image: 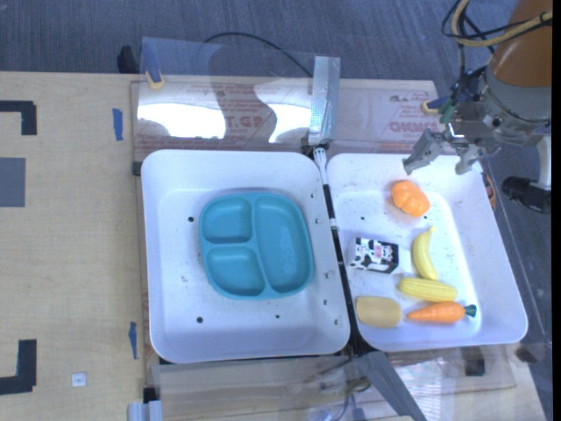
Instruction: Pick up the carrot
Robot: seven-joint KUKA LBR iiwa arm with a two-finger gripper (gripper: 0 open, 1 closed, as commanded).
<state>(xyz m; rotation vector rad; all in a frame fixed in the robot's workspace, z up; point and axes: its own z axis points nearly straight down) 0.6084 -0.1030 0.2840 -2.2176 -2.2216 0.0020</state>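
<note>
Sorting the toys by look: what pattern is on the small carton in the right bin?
Black and white cow patches on the carton, seen in the camera view.

Scene was bright, evenly lit from above. Strong white glare lay on clear plastic sheet behind bins, washing out print beneath. White bins were near overexposed, little surface detail. Shadows were soft and short; faint one hugged blue tray. Focus was moderate, overall slightly soft; small label text was unreadable. Arm at upper right looked slightly blurred. Mild colour noise showed on dark carpet.
</note>
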